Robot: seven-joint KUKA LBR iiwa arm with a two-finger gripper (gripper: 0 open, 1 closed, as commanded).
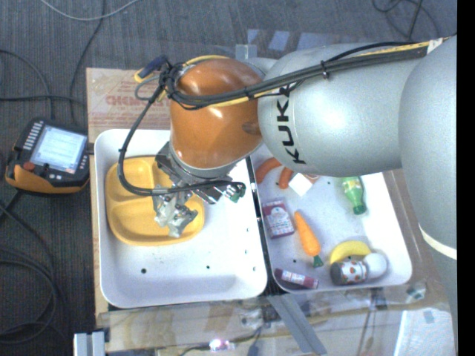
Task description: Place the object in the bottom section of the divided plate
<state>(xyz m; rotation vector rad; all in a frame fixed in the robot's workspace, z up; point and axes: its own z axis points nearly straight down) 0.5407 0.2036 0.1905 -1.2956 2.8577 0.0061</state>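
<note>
The big grey arm [356, 102] sweeps in from the right, its orange band [211, 110] hanging over the seam between the two bins. The tool [172, 217] is down low over the left bin [185, 273], right above the yellow divided plate [130, 206], at the plate's lower right part. Metal fingers [165, 212] are there, but whether they are apart or together, I cannot tell from this angle, and it's too cluttered to make out anything between them. The object to be placed cannot be picked out with any certainty either.

The plate sits in the upper left of that left bin, partly covered by the wrist.

Over in the right bin [393, 265]: a carrot [306, 233] lies at a slant in the middle, a small dark red packet [277, 219] just beside it to the left, a green bottle [355, 194] near the far side, a banana [349, 251] touching a round white-and-dark toy [358, 270] at the bottom, and another dark red piece [297, 278] at the bin's lower edge.

On the floor to the left, a teach pendant [48, 158] glows.
</note>
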